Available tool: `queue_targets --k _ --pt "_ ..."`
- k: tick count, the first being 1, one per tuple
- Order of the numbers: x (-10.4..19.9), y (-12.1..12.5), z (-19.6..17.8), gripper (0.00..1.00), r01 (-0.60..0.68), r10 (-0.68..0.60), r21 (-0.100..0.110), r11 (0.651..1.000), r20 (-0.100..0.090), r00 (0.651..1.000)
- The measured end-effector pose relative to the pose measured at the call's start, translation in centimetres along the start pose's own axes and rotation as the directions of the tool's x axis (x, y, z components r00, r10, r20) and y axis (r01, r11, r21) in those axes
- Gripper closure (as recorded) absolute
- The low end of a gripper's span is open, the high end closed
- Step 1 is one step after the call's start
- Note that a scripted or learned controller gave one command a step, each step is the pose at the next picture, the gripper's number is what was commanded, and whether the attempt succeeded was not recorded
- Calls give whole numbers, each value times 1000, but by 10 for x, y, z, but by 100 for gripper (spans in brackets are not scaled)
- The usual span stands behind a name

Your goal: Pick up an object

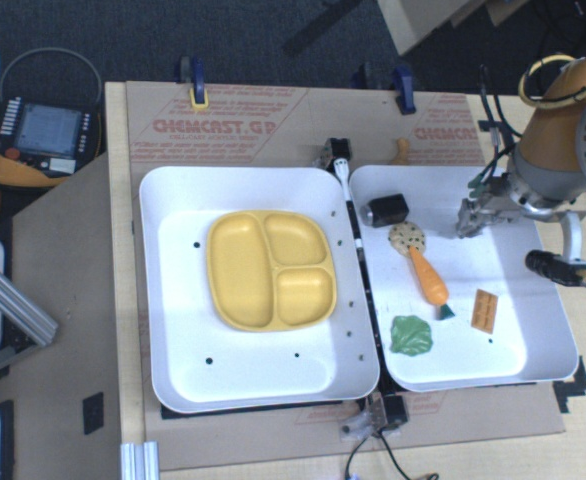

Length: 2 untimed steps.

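Where the grey arm with its orange band (558,118) comes in from the right, the two-finger gripper (473,215) hangs over the far right part of the right-hand shallow white bin (543,363); whether it is spread or pressed together cannot be told from this slant, and nothing shows pinched in it. Nearest the gripper, to its left, a small black block (387,209) lies at the far left of that bin. Just near-side of the block sits an orange-handled brush with a pale speckled round head (420,264), head toward the block, handle running toward the near right, a small dark green tip at its near end. Right of that tip lies a small flat orange-brown rectangular piece (484,311), apart from the brush. Left of the tip, at the near side of the bin, rests a crumpled green leaf-shaped object (411,335). Left-hand shallow white bin (173,368) sits side by side with the right one and holds a yellow plastic three-compartment tray (271,268) about its middle. Both bins stand on a brown board with red lettering (223,118). Off the board at far left, a handheld control pendant with a screen (45,133) lies on the dark floor.
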<state>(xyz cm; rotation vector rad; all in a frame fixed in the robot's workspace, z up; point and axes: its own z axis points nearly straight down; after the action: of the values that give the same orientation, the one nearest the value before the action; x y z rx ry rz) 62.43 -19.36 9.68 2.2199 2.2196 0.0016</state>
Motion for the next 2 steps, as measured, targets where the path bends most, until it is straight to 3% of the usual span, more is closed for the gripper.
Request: queue_targets --k 1,2 --pt "-1 -7 -60 100 0 0 -5 1000 2 1000" --pt "-8 2 -120 100 1 -1 -6 1000 3 1000"
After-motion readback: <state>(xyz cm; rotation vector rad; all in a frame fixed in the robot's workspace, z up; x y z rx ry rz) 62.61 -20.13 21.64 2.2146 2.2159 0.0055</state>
